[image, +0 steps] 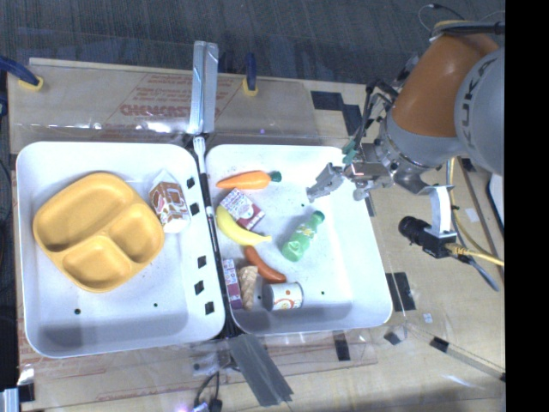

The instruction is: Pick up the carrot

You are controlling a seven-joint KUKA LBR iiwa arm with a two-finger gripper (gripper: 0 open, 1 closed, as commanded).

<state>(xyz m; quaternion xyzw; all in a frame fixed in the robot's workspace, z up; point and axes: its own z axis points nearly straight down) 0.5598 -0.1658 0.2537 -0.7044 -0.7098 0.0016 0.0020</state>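
I see the carrot (245,179) lying at eleven o'clock in the right bin (364,269), gripper (327,181) at its three o'clock, well apart; jaws' state I cannot tell. The crowding snack packet (241,209) and banana (236,229) risk a mis-grab.

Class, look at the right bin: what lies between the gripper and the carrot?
Bare white bin floor in the camera view: nothing lies between the gripper and the carrot.

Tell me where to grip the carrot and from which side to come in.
Grip the carrot across its orange middle, coming straight down. It lies flat, lengthwise left to right, green top toward the gripper. Bare bin floor flanks both long sides, so the fingers likely fit there.
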